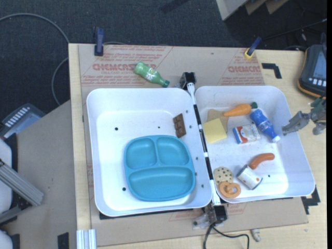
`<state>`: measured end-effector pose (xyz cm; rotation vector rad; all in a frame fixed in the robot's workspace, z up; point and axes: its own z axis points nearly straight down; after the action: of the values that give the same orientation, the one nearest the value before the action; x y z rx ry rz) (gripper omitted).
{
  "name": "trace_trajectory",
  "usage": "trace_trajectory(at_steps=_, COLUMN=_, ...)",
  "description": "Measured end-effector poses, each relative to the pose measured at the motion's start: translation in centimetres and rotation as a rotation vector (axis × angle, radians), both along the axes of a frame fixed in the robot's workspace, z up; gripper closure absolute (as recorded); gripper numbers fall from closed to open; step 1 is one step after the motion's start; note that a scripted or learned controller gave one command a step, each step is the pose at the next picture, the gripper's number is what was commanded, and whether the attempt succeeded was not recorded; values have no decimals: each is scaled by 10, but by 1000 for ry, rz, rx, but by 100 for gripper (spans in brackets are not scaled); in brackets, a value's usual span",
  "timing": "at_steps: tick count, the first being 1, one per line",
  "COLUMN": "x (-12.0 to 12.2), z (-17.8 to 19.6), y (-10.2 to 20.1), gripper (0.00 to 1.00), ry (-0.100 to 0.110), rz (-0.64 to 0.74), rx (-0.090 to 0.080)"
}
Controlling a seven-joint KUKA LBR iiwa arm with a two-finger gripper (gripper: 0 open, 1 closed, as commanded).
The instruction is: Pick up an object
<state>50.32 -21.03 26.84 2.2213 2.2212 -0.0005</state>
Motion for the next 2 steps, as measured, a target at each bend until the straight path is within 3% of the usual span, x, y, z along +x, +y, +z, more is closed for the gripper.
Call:
trace_trajectory(at_steps=1, x=43, z=-73, y=9, gripper=0, ry=2, rz=1, rx=1)
trace_trajectory(at_steps=2, x=0, z=-184, y=29, gripper=0, ry=0, rz=-1, rx=1)
